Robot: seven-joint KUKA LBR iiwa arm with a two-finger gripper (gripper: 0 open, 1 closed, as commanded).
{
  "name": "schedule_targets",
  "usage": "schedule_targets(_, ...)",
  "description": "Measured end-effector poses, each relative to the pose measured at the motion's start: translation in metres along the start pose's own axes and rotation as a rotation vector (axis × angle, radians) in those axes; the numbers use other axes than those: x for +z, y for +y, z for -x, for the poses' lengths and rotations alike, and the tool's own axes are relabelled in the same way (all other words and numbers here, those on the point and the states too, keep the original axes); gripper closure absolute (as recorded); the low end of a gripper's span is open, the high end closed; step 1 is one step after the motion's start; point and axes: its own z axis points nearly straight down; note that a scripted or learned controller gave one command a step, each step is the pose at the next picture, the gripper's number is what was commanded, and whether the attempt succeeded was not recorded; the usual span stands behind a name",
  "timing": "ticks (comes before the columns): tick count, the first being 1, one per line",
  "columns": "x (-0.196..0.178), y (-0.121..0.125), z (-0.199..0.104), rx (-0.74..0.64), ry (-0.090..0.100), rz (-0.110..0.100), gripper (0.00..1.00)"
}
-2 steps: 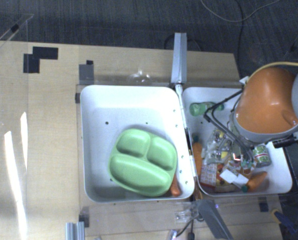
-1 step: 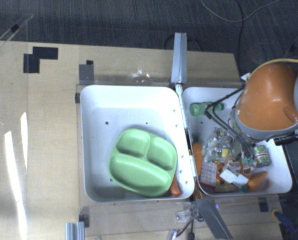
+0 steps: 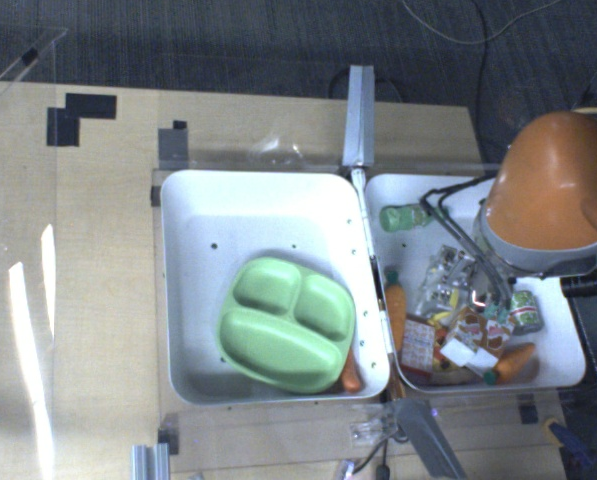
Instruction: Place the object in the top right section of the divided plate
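Note:
A green divided plate (image 3: 287, 322) lies in the left bin (image 3: 193, 218), toward its front right. A small orange piece (image 3: 350, 376) rests against the plate's front right edge. My arm, with its orange band (image 3: 553, 183), hangs over the right bin (image 3: 568, 363). The gripper (image 3: 483, 286) is low among the pile of objects there, mostly hidden by the wrist. The pile holds a carrot (image 3: 395, 310), a crinkled clear packet (image 3: 444, 273), a small can (image 3: 523, 313), a red packet (image 3: 418, 346) and another orange piece (image 3: 516, 360).
A green bottle (image 3: 403, 217) lies at the back left of the right bin. A metal divider post (image 3: 359, 118) stands behind the wall between the bins. Black cables (image 3: 456, 230) run from the wrist across the right bin.

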Motion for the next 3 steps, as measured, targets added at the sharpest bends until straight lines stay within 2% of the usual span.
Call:
schedule_targets(1, 0.040, -0.046, 0.023, 0.016, 0.002, -0.001, 1.00)
schedule_targets(2, 0.031, -0.044, 0.026, 0.013, -0.002, 0.001, 1.00)
schedule_targets(3, 0.037, 0.023, -0.008, -0.141, 0.003, 0.000, 1.00)
